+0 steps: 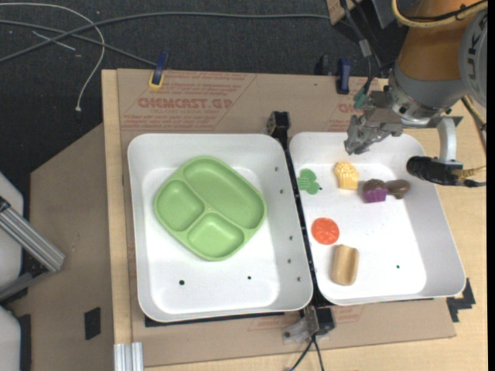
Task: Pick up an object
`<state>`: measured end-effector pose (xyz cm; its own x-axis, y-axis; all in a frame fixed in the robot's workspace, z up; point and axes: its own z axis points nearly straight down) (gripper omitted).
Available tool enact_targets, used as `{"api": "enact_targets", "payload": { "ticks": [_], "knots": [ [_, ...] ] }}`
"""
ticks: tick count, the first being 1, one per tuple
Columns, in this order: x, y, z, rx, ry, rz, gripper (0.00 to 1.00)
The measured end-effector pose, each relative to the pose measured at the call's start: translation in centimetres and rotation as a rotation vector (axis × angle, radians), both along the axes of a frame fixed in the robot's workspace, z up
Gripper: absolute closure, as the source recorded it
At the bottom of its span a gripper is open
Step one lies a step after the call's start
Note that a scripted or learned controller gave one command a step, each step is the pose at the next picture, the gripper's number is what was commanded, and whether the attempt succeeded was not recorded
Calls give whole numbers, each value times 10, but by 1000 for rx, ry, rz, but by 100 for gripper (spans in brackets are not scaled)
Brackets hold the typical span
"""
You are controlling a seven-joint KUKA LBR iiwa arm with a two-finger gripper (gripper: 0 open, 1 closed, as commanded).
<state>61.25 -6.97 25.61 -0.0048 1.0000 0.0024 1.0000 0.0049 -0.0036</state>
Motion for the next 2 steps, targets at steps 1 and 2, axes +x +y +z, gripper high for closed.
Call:
{"api": "enact_targets", "payload": {
  "ticks": [1,2],
  "knots": [
    [-14,43,-12,0,0,0,100],
    [-37,87,-19,0,1,-1,100]
  ]
}}
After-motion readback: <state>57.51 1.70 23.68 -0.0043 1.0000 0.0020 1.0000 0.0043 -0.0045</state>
